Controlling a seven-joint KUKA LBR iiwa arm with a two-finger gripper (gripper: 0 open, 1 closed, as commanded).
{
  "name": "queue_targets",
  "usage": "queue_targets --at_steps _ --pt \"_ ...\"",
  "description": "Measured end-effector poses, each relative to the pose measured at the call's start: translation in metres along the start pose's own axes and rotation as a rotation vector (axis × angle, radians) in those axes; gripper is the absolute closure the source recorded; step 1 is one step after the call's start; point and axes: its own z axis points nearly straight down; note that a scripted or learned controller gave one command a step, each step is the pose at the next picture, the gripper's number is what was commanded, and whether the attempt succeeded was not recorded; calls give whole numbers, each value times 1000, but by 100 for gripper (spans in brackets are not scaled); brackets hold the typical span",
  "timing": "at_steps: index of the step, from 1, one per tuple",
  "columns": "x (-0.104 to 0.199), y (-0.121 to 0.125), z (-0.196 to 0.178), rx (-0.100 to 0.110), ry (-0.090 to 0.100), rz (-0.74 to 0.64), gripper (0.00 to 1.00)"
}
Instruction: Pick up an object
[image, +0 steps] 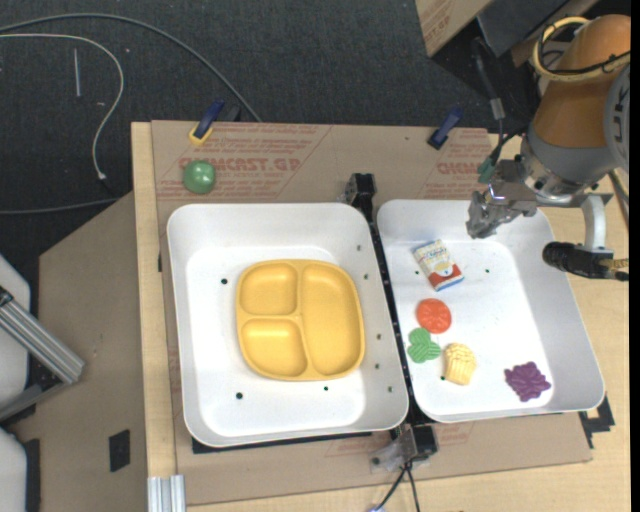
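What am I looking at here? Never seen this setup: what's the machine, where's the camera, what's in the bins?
One fixed camera looks down at a slant on a bench. The grey and orange robot arm reaches in from the right; its two-finger tool hovers over the right bin's far edge, with nothing visibly between its fingers. That bin holds a small carton, an orange round toy, a green toy, a yellow toy and a purple toy. The left bin holds a yellow divided plate. A green ball sits on the cardboard outside the bins.
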Motion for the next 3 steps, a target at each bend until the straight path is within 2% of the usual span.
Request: queue_targets --at_steps 2,3 --pt "121 10 12 -1 0 -1 100" --pt "178 20 -6 -6 -1 -1 100"
